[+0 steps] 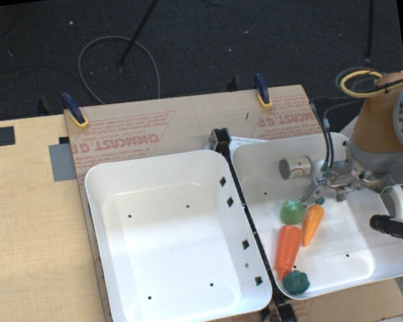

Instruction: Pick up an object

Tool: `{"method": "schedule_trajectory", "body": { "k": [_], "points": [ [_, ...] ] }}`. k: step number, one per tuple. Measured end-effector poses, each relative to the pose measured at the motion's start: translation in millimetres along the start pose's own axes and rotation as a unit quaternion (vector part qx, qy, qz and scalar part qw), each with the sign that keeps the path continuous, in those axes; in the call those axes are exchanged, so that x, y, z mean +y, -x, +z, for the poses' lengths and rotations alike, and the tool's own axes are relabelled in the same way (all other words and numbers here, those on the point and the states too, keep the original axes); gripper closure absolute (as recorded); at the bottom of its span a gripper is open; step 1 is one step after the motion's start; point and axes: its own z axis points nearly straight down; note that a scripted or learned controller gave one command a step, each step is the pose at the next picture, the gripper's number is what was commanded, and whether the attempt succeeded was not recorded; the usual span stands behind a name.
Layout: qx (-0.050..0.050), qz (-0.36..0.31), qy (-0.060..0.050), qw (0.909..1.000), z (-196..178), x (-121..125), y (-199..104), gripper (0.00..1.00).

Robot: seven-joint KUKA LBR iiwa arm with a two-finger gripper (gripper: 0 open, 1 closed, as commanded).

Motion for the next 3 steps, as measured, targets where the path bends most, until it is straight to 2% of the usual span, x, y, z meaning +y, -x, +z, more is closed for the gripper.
{"method": "schedule_trajectory", "body": {
  "k": [1, 2, 3],
  "points": [
    [0.001, -0.003, -0.001, 1.0, 0, 62, -35, 0.0],
    [0.0, -0.002, 0.0, 1.0, -10, 62, -33, 1.0],
    [0.001, -0.005, 0.006, 1.0, -105, 79, -119, 1.0]
  ]
}}
